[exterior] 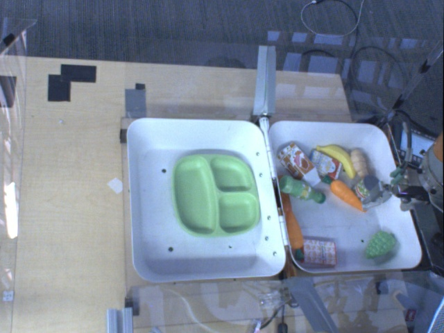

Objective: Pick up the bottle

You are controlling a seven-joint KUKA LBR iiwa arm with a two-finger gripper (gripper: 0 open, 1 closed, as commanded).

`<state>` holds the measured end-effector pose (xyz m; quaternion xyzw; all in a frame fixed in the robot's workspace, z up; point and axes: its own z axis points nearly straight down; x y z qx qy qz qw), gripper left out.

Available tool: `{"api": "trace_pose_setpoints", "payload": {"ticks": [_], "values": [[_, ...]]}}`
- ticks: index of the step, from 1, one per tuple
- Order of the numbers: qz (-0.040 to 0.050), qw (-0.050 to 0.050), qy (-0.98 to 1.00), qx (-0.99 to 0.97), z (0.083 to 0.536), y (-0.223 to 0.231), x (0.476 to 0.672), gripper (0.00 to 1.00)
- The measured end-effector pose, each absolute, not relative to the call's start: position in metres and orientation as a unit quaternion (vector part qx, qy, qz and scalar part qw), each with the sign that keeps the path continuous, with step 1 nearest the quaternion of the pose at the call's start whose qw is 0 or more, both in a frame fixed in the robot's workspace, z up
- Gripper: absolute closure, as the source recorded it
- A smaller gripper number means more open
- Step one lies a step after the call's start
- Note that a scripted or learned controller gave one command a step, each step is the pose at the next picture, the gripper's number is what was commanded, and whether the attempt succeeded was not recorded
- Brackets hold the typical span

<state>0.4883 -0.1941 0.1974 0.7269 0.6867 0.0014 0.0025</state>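
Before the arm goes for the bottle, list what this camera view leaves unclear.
- Gripper: at the frame's right edge, small and blurred; finger state unreadable, arm cut off.
- Green bottle: lies against the bin divider; label too small to read.
- Long carrot: hugs the right bin's left wall; its lower end meets the can, contact unclear.

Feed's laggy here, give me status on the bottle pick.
Gripper at right bin's right edge, holding nothing. Green bottle lying at bin's left side, untouched. Carrot and can between them.
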Motion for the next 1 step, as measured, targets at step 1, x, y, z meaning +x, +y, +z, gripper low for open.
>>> {"api": "trace_pose_setpoints", "payload": {"ticks": [1], "values": [[0.0007, 0.001, 0.654, 0.756, 0.1327, -0.1886, 0.4895, 0.00]]}}
